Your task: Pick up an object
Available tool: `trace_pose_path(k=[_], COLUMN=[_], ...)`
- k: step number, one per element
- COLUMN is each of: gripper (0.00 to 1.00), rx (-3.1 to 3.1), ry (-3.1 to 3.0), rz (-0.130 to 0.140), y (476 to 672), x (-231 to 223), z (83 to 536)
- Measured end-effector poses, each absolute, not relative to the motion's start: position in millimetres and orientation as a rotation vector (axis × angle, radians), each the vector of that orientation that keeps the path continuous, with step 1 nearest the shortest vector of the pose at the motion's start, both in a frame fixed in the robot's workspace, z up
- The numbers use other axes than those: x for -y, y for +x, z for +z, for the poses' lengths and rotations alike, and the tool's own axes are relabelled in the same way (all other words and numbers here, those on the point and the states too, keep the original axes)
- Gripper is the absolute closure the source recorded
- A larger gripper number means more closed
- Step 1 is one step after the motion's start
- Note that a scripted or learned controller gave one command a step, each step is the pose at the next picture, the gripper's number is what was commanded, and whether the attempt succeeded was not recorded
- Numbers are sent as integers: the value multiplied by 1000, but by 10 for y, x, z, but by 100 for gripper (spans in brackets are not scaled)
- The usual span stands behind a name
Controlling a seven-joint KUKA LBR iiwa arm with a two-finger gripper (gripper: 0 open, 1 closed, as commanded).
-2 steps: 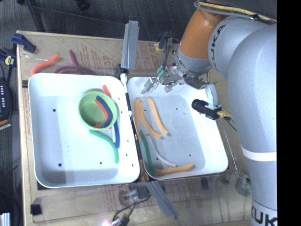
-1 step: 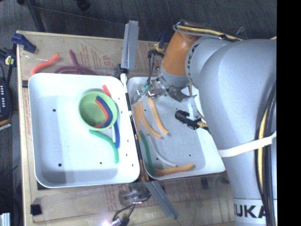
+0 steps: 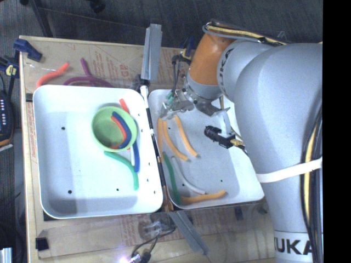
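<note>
My gripper (image 3: 169,106) hangs over the back left corner of the right bin (image 3: 247,185), just above the upper ends of two orange flexible sticks (image 3: 184,138). A dark green stick (image 3: 171,179), a grey stick (image 3: 189,185) and another orange stick (image 3: 204,198) lie along that bin's left and front sides. In the left bin (image 3: 66,169) sits a green bowl-like ring (image 3: 112,127) with red and blue sticks across it and a green stick (image 3: 127,166) curling away from it. Nothing shows between the gripper's fingers.
The grey arm with its orange band (image 3: 211,56) covers the right bin's back and right side. A black cable connector (image 3: 219,137) hangs over that bin. Orange and purple sticks (image 3: 71,75) lie on the bench behind the left bin. A grey bar (image 3: 151,51) stands between the bins at the back.
</note>
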State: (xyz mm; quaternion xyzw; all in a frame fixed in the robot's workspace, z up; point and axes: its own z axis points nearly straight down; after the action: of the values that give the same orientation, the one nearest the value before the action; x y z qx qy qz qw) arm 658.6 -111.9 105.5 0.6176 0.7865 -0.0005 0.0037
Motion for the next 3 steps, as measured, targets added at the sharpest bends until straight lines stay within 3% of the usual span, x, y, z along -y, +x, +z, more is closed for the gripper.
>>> trace_pose_path(k=[1, 2, 3], gripper=[0, 100, 0], rx=[-2462, -2466, -2467], ry=[1936, 1930, 1929], rz=[-5, -1, -1], y=[6585, 6593, 6593], x=[1138, 1121, 1119], z=[1060, 1163, 1163])
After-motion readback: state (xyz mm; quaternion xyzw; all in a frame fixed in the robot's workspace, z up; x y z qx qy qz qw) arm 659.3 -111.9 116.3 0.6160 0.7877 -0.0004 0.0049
